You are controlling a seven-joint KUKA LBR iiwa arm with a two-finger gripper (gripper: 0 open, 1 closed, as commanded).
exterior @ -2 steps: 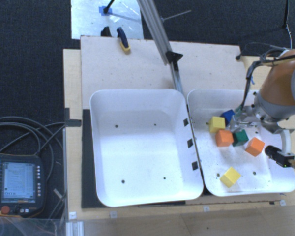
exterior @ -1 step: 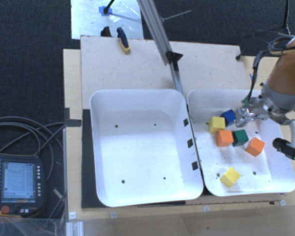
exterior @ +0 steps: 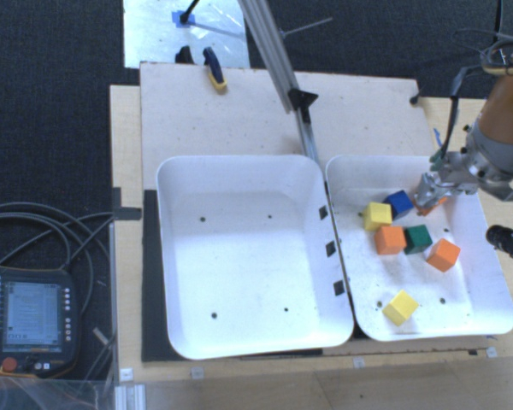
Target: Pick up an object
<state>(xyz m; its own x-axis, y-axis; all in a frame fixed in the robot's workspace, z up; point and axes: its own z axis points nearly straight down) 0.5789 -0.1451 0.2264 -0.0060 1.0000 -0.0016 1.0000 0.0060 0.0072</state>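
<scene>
White plastic, two shallow bins side by side on the table [exterior: 359, 109]. The tool [exterior: 429, 198] sits low in the right bin [exterior: 487, 306], near that bin's far side, at the end of the grey arm [exterior: 500, 148] coming in from the right. Whether the tool is released or clenched cannot be told; its tip is small and partly blurred against a bit of orange-red just beneath it, and what that bit is cannot be made out.

Blocks, placed from the tool:
- Blue block [exterior: 399, 202]: just beside the tool, to its left, close enough that touching or apart cannot be settled.
- Yellow block [exterior: 377, 215]: farther left and slightly toward the camera, touching or nearly touching the blue one.
- Orange block [exterior: 390, 239]: toward the camera and left of the tool, just beside the yellow.
- Green block [exterior: 418, 238]: almost straight toward the camera from the tool, against the orange block's right side.
- Second orange block [exterior: 444, 254]: toward the camera and a little right of the tool, near the green.
- Second yellow block [exterior: 401, 307]: well apart from the tool, toward the bin's near wall, sitting alone.

All blocks rest on the bin floor; none is lifted.

Left bin [exterior: 179, 314]: well left of the tool, past the shared divide. A black pendant with a screen [exterior: 30, 321] lies far left, off the table, cables looping from it.
</scene>
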